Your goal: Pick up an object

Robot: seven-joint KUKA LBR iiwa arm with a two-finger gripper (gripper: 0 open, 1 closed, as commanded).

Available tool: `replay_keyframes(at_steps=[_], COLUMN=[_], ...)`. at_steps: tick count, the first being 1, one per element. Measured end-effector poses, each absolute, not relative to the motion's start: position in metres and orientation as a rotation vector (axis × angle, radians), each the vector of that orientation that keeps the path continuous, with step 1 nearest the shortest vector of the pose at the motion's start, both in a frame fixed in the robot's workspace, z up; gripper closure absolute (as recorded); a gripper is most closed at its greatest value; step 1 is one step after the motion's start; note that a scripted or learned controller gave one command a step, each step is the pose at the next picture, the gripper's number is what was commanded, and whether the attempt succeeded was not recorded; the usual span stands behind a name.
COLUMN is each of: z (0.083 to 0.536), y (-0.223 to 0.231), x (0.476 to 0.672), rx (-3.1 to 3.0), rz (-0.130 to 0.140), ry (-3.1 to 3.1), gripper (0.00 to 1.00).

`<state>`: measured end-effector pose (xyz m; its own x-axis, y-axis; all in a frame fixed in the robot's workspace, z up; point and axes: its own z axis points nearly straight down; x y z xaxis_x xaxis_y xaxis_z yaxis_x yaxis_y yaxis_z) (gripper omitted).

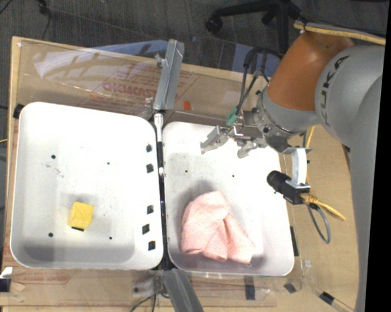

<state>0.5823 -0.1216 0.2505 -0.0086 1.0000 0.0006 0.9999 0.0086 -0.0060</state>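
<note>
A crumpled pink cloth [217, 229] lies in the near half of the right bin [180, 184]. A small yellow block [81, 216] rests in the near part of the left bin [35, 133]. My gripper [227, 142] hangs over the far edge of the right bin, well beyond the cloth and apart from it. Its two fingers are spread, with nothing between them.
A metal divider rail [166, 82] runs between the bins and up the back of the bench. A black fitting with yellow cable [294, 188] sticks out at the right bin's right rim. The grey and orange arm [317, 67] fills the upper right.
</note>
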Motion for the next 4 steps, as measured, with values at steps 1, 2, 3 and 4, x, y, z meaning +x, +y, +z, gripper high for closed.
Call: replay_keyframes(at_steps=[1,2,3,4], z=[0.322,0.123,0.092,0.102], y=[-0.154,-0.152,-0.165,-0.165], x=[0.610,0.590,0.628,0.628], rx=[-2.481,-2.312,-2.192,-2.187], rz=[0.004,0.007,0.002,0.004], ry=[-1.926,-2.119,-2.247,-2.252], gripper=[0.00,0.00,0.00,1.00])
